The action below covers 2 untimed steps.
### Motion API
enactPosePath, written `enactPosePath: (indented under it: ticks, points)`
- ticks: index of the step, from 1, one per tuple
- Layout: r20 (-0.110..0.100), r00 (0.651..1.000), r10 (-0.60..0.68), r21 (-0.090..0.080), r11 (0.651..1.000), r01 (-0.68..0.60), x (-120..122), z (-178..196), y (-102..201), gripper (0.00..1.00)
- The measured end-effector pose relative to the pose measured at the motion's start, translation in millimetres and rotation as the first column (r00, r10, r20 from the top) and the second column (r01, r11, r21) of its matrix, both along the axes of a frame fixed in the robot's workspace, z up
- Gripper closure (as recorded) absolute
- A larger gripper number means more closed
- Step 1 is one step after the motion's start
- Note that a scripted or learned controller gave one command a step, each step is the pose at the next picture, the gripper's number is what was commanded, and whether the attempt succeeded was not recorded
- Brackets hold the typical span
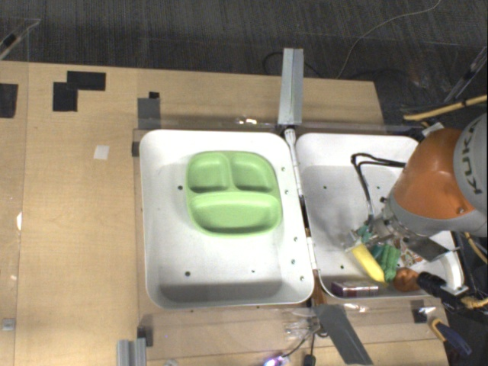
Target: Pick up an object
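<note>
Wooden bench (69, 227) under two white bins: the gripper (379, 239), finger state impossible to tell, hangs low over the right bin (335, 166), yellow object (367, 262) just beneath, seemingly mid-approach, needing a final descent.

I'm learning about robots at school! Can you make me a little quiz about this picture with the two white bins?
1. True or false: the green divided plate lies in the left bin.
2. Which bin is the arm's end effector reaching into?
A. the left bin
B. the right bin
C. neither
3. Fill in the missing word: the yellow object lies next to a ____ object in the small pile near the bin's front edge.

Key:
1. True
2. B
3. green
</note>
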<state>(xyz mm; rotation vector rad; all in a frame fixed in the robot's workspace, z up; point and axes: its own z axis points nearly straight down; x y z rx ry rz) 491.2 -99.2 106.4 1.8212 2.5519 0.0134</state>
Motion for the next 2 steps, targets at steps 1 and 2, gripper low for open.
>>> enactPosePath:
  ticks: [1,2]
  points:
    - [0.0,1.0,0.0,0.0,1.0,0.0,0,0,0,0.0]
    - [0.0,0.987,-0.16,0.004,0.987,0.16,0,-15,-14,0.0]
